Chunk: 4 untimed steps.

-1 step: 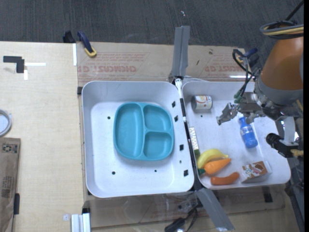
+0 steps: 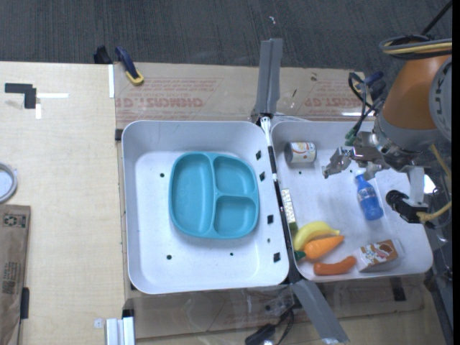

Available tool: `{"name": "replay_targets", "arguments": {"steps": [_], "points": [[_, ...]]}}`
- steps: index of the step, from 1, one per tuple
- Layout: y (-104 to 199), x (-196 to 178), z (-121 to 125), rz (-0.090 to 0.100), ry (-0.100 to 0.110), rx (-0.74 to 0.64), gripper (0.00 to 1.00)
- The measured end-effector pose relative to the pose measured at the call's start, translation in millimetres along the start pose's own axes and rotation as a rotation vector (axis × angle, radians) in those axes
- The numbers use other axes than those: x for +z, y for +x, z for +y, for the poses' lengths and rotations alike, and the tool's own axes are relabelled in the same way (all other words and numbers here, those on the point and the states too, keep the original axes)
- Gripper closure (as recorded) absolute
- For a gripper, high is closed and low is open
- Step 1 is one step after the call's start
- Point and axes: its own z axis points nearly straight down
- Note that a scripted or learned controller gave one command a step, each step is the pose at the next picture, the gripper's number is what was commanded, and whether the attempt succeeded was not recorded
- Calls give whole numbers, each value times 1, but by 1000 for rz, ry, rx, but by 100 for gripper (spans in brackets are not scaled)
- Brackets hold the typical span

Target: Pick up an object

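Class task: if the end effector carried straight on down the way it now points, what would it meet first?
Probably the bare floor of the right white bin, beside the blue plastic bottle. The end effector hangs just up-left of the bottle, though depth is hard to judge from this slanted view.

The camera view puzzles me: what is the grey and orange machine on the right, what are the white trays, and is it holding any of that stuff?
You are looking down at a slant from one fixed camera above a bench. The grey and orange machine is a robot arm reaching in from the right; at its end is a gripper, the part meant to grasp things. The two white trays are shallow bins. The left bin holds a blue divided plate. The right bin holds the loose items: a small can, a blue bottle, a banana, a carrot, a red-orange sausage-like piece and a small packet. The gripper hangs just above the bottle, but I cannot see anything held in it.
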Motion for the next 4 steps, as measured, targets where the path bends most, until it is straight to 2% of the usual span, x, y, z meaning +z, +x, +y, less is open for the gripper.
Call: {"name": "replay_targets", "arguments": {"steps": [1, 2, 3, 4], "points": [[-71, 53, 7, 3, -3, 70, 0], [-72, 44, 7, 2, -3, 71, 100], [-38, -81, 8, -1, -3, 74, 100], [-31, -118, -10, -1, -1, 288, 100]]}}
